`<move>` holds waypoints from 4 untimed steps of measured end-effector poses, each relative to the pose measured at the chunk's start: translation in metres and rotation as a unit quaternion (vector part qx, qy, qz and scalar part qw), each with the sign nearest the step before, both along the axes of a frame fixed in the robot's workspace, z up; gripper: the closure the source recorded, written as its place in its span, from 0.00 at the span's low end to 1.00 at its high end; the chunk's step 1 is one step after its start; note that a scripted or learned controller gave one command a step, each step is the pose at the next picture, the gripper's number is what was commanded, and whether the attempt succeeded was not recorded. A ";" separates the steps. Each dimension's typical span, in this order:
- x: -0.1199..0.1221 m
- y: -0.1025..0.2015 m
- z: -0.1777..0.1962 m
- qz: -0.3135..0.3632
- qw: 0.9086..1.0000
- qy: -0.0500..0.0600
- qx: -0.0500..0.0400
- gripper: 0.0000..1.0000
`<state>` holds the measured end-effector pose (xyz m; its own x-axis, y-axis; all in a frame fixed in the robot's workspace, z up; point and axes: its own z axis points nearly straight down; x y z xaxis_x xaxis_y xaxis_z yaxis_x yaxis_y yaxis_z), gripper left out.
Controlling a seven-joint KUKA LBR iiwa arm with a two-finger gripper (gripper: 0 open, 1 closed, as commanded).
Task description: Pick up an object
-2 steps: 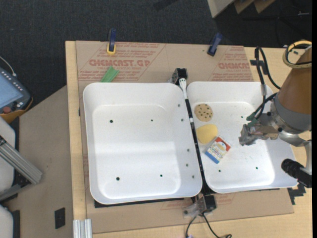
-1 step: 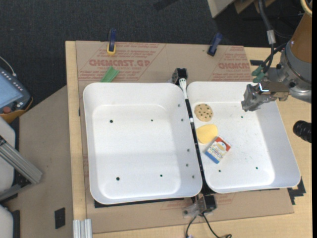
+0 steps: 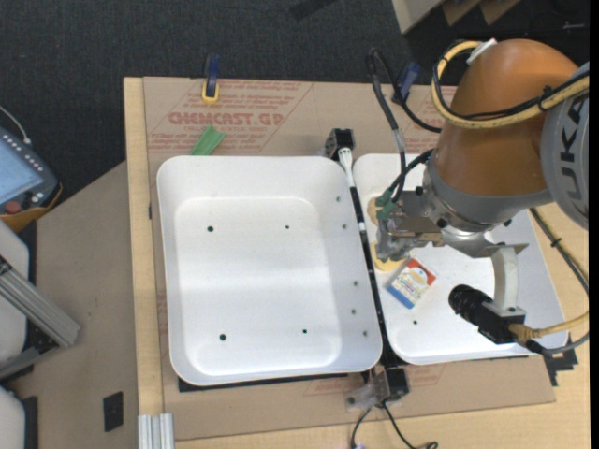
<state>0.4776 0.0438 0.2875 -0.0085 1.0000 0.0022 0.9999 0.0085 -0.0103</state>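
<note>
The worktop (image 3: 140, 251) is a tan board with a brown cardboard sheet printed in red lettering laid over it, standing on dark carpet (image 3: 94, 26). A blue-and-yellow clamp (image 3: 211, 80) grips the cardboard's far edge, and a green strip (image 3: 207, 141) lies just beside the left bin's far corner. At the view's left edge sit a blue-screened device (image 3: 17, 171) and a slanted metal rail (image 3: 37, 297).

The left bin (image 3: 262, 269) is shallow and white, with small dark dots on its floor. The right bin (image 3: 449, 340) touches it along a black seam. The arm (image 3: 501, 110) hangs over the right bin, and its hand (image 3: 388, 241) is low near that bin's left wall; whether it is apart or together cannot be told. A small blue, white and red packet (image 3: 412, 282) lies on the right bin's floor, just beside the hand. A yellowish object (image 3: 382, 210) sits near the hand, largely hidden by it.
</note>
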 end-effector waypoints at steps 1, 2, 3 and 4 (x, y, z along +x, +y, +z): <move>0.002 0.069 0.061 -0.001 1.000 -0.009 0.000 1.00; 0.002 0.081 0.139 -0.003 1.000 -0.010 0.000 1.00; 0.002 0.081 0.144 -0.003 1.000 -0.007 -0.001 1.00; 0.003 0.082 0.155 -0.002 1.000 -0.008 -0.001 1.00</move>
